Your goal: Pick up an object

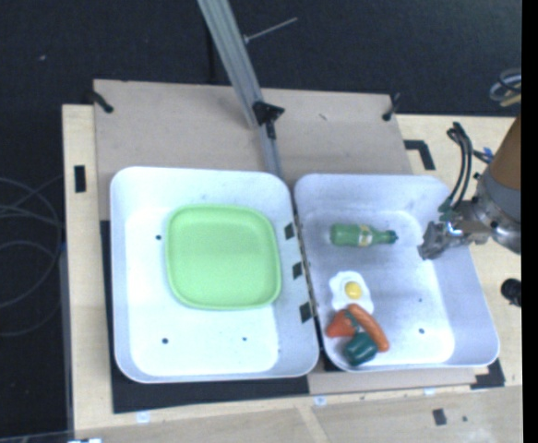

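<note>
Two shallow white bins sit side by side on the tabletop (79, 247). The left bin (135, 275) holds a light green square plate (222, 255), which lies flat near the middle of it. The right bin (453, 321) holds several small things. A green bottle (362, 236) lies on its side in the upper part of this bin. Below it there is a toy fried egg (351, 291), white with a yellow center. Just beside the egg, toward the front corner, lie a red and orange piece (359, 322) and a dark green piece (361, 348), close together. The arm reaches in from the right, and the tool (435, 244) hangs over the right part of the right bin, apart from the bottle. Whether the tool is released or clenched, I cannot tell, and I see nothing in it.
</note>
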You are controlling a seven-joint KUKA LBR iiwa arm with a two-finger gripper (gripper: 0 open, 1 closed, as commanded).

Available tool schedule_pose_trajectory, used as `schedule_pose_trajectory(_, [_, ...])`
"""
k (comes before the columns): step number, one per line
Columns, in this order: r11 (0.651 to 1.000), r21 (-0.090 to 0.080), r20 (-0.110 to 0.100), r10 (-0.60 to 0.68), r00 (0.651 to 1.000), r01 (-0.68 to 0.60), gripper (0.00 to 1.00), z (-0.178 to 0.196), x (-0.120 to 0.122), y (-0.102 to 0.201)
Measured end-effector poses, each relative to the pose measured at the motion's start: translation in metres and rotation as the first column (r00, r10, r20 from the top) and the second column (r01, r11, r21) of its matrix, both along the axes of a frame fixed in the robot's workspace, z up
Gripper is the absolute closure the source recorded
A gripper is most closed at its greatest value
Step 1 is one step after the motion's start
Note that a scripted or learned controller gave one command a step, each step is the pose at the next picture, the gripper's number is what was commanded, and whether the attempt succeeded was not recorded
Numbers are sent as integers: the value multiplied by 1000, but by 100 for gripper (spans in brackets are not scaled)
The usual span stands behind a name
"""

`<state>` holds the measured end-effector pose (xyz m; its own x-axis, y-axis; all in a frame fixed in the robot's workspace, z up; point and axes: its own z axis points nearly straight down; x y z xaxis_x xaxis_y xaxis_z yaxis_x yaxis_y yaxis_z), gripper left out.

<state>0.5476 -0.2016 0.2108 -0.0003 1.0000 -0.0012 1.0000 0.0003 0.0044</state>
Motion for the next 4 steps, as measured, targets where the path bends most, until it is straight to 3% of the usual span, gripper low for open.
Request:
schedule_pose_trajectory(1, [1000, 0, 1, 0, 1000, 0, 100, 45, -4, 3])
schedule_pose_trajectory(3, [1000, 2, -3, 4, 1000, -4, 100, 55, 20, 100])
schedule_pose_trajectory(4, [1000, 1, -4, 2, 1000, -2, 100, 51, 20, 142])
